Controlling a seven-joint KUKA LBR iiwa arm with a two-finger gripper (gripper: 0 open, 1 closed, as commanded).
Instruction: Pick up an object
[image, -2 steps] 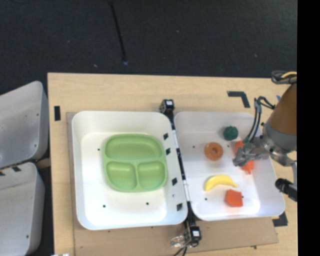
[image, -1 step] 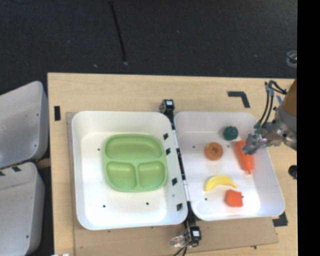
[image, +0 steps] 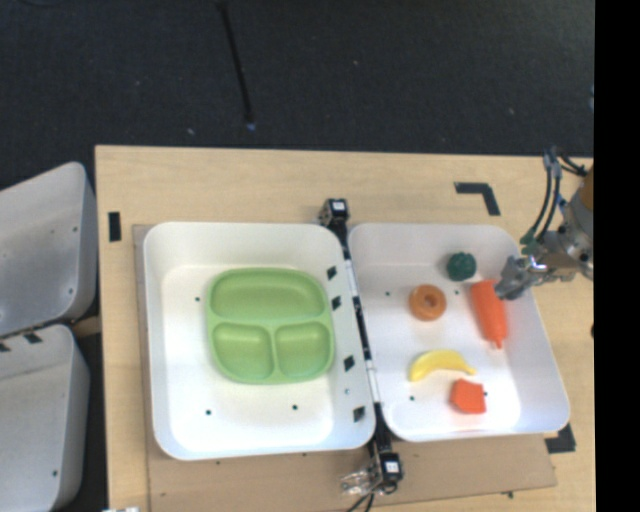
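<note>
Pincer (image: 512, 279) beside carrot (image: 489, 311); no legible writing

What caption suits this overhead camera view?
Gripper hovers by orange toy carrot in right white bin; green divided plate sits left.

Two shallow white bins, a left bin (image: 160, 400) and a right bin (image: 540, 400), are borne side by side, edges touching, by a light wooden bench (image: 230, 185).

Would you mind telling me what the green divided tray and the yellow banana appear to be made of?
The green divided tray looks like moulded plastic with a matte finish: uniform colour, rounded compartment ridges. The yellow banana appears to be a plastic or rubber toy: smooth, evenly coloured, though too small to be sure.
</note>
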